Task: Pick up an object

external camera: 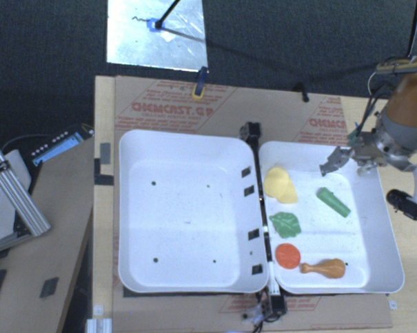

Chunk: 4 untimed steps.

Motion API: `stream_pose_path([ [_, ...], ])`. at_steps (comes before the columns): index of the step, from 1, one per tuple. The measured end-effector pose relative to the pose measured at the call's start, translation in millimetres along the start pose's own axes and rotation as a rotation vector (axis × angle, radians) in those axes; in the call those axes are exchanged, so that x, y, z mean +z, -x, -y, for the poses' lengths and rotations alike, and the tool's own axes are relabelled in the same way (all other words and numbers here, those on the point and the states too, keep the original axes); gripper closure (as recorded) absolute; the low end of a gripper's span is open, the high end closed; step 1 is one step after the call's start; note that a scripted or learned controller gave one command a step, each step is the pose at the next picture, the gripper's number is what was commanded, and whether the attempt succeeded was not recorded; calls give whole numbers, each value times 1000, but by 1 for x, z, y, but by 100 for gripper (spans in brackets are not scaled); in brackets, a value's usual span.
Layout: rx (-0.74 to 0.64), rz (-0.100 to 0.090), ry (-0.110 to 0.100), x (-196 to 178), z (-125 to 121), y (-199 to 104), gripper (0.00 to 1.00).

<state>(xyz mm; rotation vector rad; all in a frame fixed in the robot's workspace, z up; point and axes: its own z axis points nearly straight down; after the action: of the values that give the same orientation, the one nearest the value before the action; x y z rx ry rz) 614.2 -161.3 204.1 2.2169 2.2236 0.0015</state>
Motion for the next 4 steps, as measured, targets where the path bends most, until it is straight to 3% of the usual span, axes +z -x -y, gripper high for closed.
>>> stream_pose_path([
  [1, -7, -6, -5, 126, -28, -74, 0],
  [2, -3, -1, 5, 107, -31, -68, 100],
  [3, -4, 2, 20, -105, -58, -82, 100],
  [4, -4, 2, 19, -341, -55, -91, 100],
])
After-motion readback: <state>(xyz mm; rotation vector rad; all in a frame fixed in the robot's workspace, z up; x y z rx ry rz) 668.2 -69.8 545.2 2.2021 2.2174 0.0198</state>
